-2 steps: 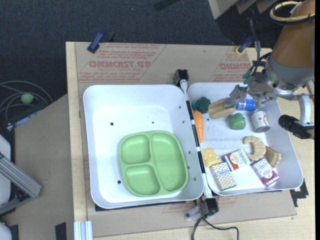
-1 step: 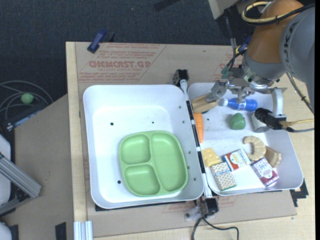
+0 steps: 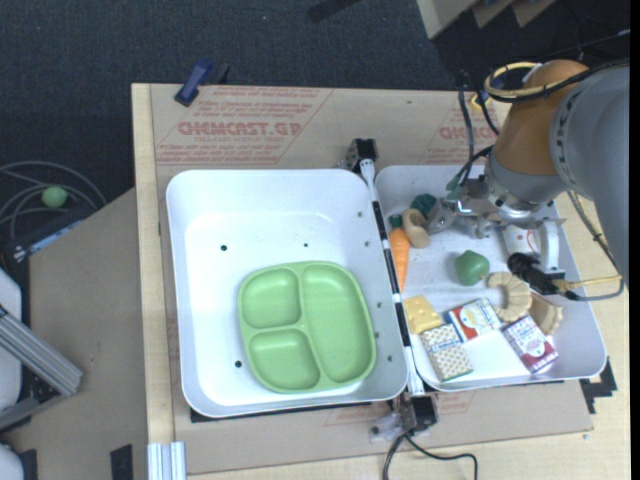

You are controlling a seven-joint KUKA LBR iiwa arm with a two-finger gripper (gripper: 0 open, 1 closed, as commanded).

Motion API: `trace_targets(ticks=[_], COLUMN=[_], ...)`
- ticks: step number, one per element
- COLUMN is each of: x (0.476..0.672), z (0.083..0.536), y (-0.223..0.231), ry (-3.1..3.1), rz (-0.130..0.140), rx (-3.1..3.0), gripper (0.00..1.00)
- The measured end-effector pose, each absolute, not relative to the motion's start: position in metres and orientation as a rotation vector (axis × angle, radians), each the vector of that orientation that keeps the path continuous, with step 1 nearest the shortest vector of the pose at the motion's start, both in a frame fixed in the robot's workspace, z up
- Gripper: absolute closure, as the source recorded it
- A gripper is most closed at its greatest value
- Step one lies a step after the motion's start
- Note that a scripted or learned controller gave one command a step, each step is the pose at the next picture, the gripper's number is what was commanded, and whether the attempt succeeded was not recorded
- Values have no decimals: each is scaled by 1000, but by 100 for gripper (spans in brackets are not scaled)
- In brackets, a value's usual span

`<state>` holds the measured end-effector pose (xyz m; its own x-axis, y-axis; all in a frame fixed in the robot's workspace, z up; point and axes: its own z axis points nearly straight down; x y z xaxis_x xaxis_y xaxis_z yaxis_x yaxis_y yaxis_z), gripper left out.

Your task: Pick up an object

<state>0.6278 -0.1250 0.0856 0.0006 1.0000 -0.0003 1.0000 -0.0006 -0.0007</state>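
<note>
The grey arm with its orange band reaches in from 3 o'clock and hangs over the far end of the right-hand shallow white bin. Its two-finger gripper sits low among the clutter there, though whether it is wide, narrow or holding anything cannot be told. Just at 9 o'clock of the gripper lie a small dark teal piece and a tan rounded piece, with an orange carrot-shaped toy along the bin's left wall. A round green ball-like toy rests at 6 o'clock of the gripper, near but apart. Farther toward 6 o'clock crowd a yellow cheese wedge, a checkered cracker box, a red-and-white carton, a pinkish packet and beige biscuit pieces. The left-hand white bin holds a green divided plastic plate, well apart from the arm.
</note>
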Motion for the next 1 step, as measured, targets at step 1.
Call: trace_targets(ticks=[1], x=[664], z=[85], y=[-99], ry=[-2209], rz=[19], rx=[-2224], gripper=[0])
